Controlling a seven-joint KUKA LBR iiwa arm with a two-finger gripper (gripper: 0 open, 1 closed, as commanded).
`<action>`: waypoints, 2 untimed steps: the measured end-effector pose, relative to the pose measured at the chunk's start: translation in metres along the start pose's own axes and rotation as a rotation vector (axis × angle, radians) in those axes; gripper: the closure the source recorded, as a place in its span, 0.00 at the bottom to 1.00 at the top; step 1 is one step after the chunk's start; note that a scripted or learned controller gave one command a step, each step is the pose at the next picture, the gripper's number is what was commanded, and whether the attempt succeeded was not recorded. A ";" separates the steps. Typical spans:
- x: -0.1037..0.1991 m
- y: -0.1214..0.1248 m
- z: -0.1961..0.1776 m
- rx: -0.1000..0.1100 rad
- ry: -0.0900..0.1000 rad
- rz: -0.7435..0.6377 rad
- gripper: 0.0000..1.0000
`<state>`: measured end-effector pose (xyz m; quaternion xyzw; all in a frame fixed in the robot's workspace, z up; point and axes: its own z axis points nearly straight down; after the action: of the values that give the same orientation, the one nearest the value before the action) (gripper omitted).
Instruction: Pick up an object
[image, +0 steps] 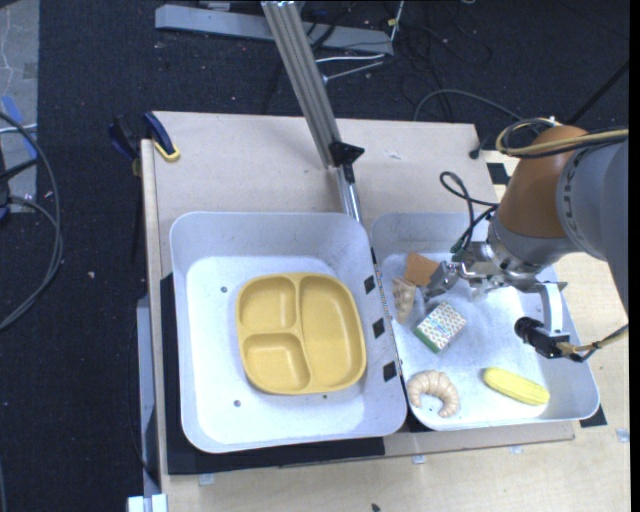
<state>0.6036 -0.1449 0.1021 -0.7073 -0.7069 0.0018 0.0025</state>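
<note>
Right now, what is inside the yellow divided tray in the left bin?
The yellow divided tray lies in the left bin. Its three compartments show bare yellow floor with no item in them. What is beneath the tray is covered by it.

Robot lab — plywood bench (260, 160), loose cables (30, 200), dark carpet (90, 60), aluminium strut (305, 80)

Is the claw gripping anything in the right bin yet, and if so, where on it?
Cannot tell. The claw sits low in the right bin by the green-and-white box and brown piece; nothing shows between its tips.
</note>
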 end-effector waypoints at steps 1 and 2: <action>-0.001 0.002 -0.015 -0.008 -0.002 0.000 1.00; -0.005 0.000 -0.059 -0.011 -0.003 0.001 1.00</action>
<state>0.6044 -0.1499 0.1608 -0.7078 -0.7064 -0.0010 -0.0021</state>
